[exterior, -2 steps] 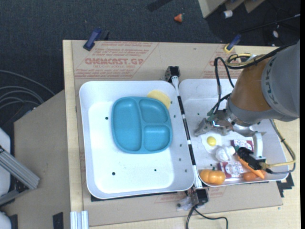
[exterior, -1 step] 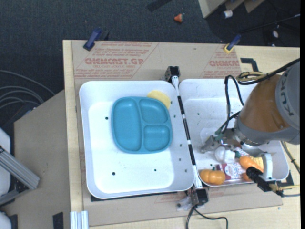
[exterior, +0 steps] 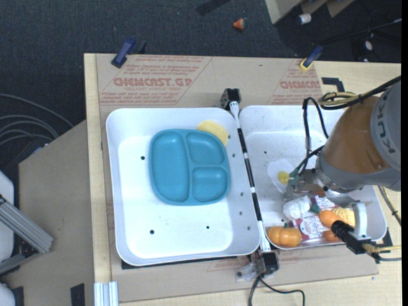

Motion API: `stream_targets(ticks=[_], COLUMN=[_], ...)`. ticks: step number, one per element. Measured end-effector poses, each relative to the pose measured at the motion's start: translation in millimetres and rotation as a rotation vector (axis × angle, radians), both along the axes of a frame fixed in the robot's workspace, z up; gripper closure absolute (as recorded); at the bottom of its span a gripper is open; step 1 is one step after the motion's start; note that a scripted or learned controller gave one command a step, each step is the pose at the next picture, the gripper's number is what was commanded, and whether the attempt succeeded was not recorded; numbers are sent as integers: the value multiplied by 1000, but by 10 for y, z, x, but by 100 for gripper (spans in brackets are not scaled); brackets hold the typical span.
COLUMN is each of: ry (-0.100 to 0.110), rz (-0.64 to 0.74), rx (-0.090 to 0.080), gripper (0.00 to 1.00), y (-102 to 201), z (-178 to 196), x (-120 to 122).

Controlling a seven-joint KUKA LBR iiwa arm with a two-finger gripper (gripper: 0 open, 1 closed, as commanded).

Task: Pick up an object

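Note:
My gripper (exterior: 298, 183) hangs low over the right bin (exterior: 268, 132), near its middle, under the orange-banded wrist. Just left of it lies a pale round object (exterior: 278, 169) with a yellow spot. Below the gripper sits a small white object (exterior: 294, 208). A red and white packet (exterior: 311, 225) lies toward the bin's front edge. An orange rounded item (exterior: 285, 236) rests in the front left corner, and another orange item (exterior: 332, 218) lies further right, partly behind the arm. Whatever is directly under the gripper is hidden by the wrist.
The left bin (exterior: 127, 222) holds a blue divided plate (exterior: 189, 166) with a yellow object (exterior: 214, 130) at its far edge. A dark rail (exterior: 245, 171) separates the bins. Cables (exterior: 312, 123) loop above the arm at the back of the right bin.

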State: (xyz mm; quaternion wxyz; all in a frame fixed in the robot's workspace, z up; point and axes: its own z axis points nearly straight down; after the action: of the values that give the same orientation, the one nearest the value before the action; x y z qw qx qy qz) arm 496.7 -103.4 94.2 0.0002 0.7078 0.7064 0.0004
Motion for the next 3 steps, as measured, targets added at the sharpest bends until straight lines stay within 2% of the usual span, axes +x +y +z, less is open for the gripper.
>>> stream_targets(ticks=[1, 2, 3], ry=[1, 0, -1], rz=[0, 2, 1], rx=[0, 0, -1], gripper=[0, 0, 100], y=[0, -4, -3], z=[-2, -99, -2], x=[-3, 185, 187])
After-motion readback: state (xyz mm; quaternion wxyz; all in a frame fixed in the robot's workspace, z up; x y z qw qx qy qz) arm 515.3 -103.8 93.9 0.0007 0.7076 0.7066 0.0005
